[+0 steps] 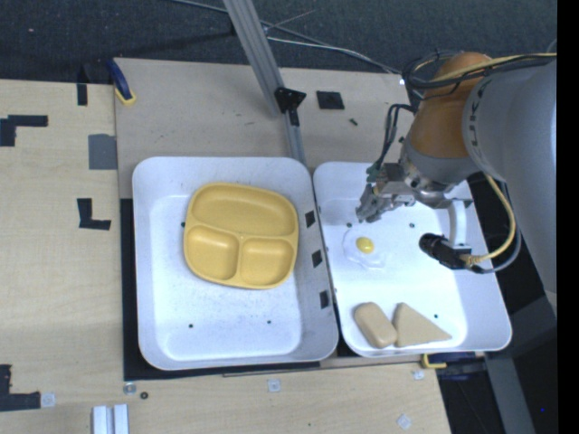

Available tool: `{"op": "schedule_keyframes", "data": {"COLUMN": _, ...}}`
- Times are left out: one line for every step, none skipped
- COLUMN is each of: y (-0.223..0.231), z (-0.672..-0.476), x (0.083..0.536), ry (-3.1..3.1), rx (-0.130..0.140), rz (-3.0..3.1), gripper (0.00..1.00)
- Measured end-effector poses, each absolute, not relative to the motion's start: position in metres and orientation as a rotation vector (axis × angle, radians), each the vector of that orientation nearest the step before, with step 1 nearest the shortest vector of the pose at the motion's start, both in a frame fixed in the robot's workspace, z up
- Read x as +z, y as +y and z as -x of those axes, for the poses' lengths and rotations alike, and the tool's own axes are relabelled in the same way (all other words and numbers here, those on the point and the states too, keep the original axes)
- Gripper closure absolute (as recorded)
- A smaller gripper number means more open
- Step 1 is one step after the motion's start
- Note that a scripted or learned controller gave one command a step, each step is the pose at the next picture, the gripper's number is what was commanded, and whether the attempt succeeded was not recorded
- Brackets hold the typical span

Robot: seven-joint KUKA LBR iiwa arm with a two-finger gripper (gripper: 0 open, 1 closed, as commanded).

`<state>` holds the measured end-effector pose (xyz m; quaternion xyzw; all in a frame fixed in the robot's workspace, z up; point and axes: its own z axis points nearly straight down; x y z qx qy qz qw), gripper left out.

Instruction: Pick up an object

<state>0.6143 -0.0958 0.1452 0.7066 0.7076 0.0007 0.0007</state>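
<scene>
Gripper: hovers in the right bin, finger state impossible to tell.
Fried egg: just below it, apart.

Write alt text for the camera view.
The gripper hangs over the right bin, just above a fried egg; two bread pieces lie near its front edge. The left bin holds a yellow tray.

Yellow divided plate: smooth, glossy plastic. White bins: smooth plastic, slight sheen. Bench: matt, wood-like board. Tan bread pieces: matt.
</scene>
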Motion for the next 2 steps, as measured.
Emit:
{"op": "schedule_keyframes", "data": {"y": -0.105, "z": -0.616, "x": 0.194, "ry": 2.220, "rx": 0.002, "rz": -2.219, "gripper": 1.00}}
{"op": "schedule_keyframes", "data": {"y": -0.113, "z": -0.622, "x": 0.246, "ry": 2.221, "rx": 0.004, "rz": -2.217, "gripper": 1.00}}
